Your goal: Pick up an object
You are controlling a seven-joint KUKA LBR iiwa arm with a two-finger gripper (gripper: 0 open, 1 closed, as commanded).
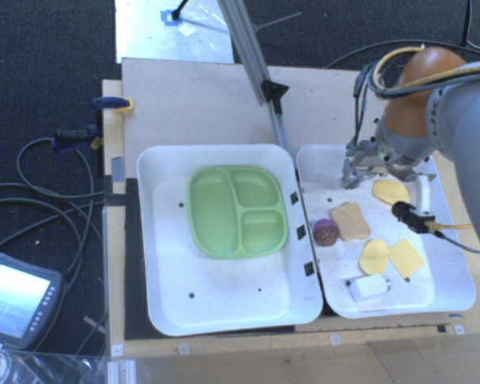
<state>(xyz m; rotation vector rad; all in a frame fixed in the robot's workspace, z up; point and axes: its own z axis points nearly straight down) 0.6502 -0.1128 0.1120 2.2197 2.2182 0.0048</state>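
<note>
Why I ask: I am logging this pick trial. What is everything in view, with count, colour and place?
left bin: one, white, left on the bench
right bin: one, white, right on the bench
divided plate: one, green, in the left bin
oval slice: one, yellow, far part of the right bin
tan slice: one, tan, middle of the right bin
round lump: one, dark purple-red, just left of the tan slice
round slice: one, yellow, right bin
square slice: one, yellow, beside the round slice
block: one, white, near edge of the right bin
arm: one, grey and orange, from the right
end effector: one, over the right bin's far part
</note>
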